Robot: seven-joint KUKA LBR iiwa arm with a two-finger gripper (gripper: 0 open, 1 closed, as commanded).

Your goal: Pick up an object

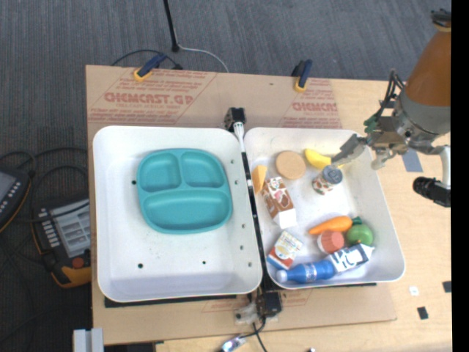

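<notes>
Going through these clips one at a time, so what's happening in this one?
A grey arm with an orange band reaches in from the right, its tool hanging open above the upper right of the right bin, with nothing between the fingers. Just under it lie a banana and a small jar; a carrot, a green fruit and a blue bottle sit lower down. The left bin holds a teal divided plate. Nothing has been picked up yet.

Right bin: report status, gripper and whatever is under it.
Gripper open over right bin, upper right, holding nothing. Nearest below: small jar and banana. Carrot, blue bottle lie nearer the front. Teal tray in left bin.
</notes>
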